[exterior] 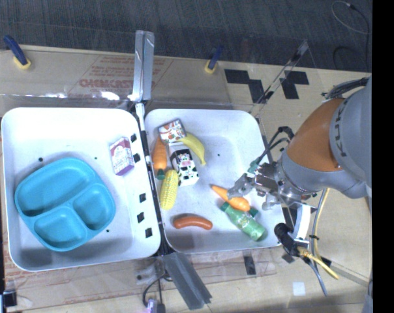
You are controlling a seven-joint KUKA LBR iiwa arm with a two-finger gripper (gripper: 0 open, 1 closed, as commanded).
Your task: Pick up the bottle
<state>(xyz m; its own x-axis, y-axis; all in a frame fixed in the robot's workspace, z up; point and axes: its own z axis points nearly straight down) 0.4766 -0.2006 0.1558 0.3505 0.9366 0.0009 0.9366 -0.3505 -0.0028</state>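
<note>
Green bottle [244,223] lies on side in right bin [249,124], near front right corner, orange cap end touching carrot [220,192]. Gripper [252,186] hangs low just above, likely lining up grasp; cannot tell its state. Sausage [192,223] lies apart at left; corn [169,188], banana [196,147] farther off.
</note>
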